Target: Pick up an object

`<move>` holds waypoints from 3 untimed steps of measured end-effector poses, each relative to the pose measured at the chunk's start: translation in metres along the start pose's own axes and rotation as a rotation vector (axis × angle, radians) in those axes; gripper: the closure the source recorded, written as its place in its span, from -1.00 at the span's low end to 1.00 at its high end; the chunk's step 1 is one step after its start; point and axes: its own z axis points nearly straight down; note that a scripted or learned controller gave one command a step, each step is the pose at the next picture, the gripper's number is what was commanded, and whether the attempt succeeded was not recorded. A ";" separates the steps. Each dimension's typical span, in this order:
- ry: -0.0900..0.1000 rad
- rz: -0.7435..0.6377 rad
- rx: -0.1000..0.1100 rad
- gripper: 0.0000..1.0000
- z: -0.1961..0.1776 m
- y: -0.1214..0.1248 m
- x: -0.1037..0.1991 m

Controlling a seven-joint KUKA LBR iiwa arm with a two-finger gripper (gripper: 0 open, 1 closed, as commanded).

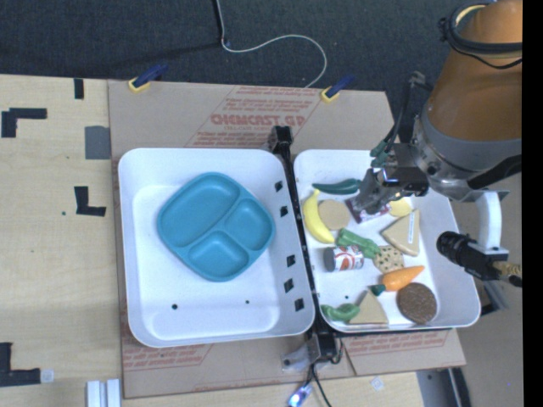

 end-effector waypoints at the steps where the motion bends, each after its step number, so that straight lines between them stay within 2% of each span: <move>1: -0.002 0.000 0.024 1.00 0.084 -0.004 0.034; 2: -0.001 0.002 0.001 1.00 -0.053 0.000 0.019; 3: -0.002 0.001 0.026 1.00 0.039 -0.003 0.052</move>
